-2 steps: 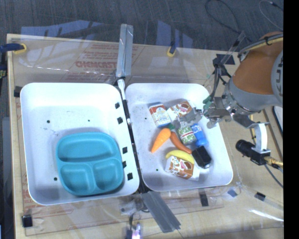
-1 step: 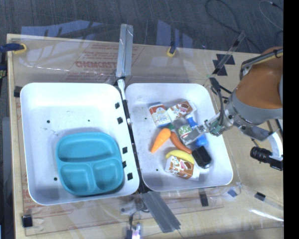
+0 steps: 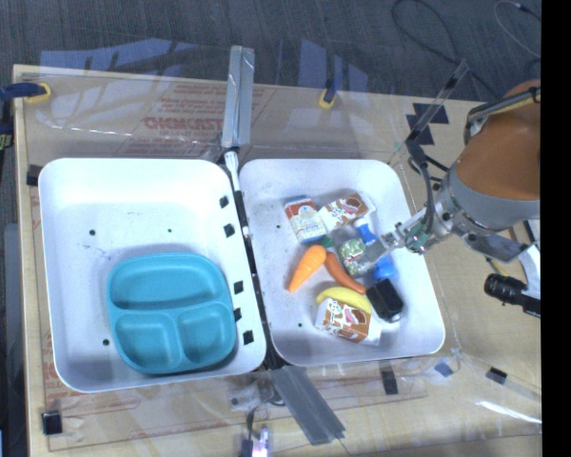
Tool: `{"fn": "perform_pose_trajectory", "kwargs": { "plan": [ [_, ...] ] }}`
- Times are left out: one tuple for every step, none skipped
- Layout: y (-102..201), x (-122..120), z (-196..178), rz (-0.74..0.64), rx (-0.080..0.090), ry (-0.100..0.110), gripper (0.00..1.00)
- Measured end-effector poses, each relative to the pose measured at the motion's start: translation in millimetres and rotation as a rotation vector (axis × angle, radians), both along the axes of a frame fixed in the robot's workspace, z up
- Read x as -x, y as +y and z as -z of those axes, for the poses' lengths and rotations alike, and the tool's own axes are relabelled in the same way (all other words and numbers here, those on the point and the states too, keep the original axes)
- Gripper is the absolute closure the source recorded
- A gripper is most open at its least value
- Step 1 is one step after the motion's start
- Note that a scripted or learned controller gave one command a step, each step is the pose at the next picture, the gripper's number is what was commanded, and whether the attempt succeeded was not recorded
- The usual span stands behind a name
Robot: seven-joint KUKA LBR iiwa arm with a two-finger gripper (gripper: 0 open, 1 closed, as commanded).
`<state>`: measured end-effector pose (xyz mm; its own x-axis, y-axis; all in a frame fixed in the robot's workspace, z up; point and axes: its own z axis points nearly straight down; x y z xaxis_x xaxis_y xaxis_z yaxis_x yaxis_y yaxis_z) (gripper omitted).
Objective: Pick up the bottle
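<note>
The bottle (image 3: pixel 354 252) is small, with a green and white label and blue at its end. It lies in the middle of the right bin (image 3: pixel 266 255), between the cartons and the carrots. My gripper (image 3: pixel 392 240) reaches in from the right over the bin's right side. Its tip is right beside the bottle's right end, and whether it touches is unclear. The grey arm with its orange band (image 3: pixel 500 155) hangs above the bin's right rim.
Around the bottle lie two snack cartons (image 3: pixel 324 215), two carrots (image 3: pixel 307 265), a banana on a printed pack (image 3: pixel 344 317), a black object (image 3: pixel 385 300) and a blue piece (image 3: pixel 385 268). The left bin (image 3: pixel 76 198) holds a blue divided tray (image 3: pixel 171 312).
</note>
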<state>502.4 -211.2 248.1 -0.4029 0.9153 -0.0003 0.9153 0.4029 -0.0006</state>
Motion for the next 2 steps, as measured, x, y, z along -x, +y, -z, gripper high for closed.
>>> {"fn": "perform_pose_trajectory", "kwargs": {
  "plan": [
    [0, -7, -7, -0.068, 0.001, 0.000, 0.00],
    [2, -53, -25, -0.435, 0.003, -0.003, 0.00]
  ]
}}
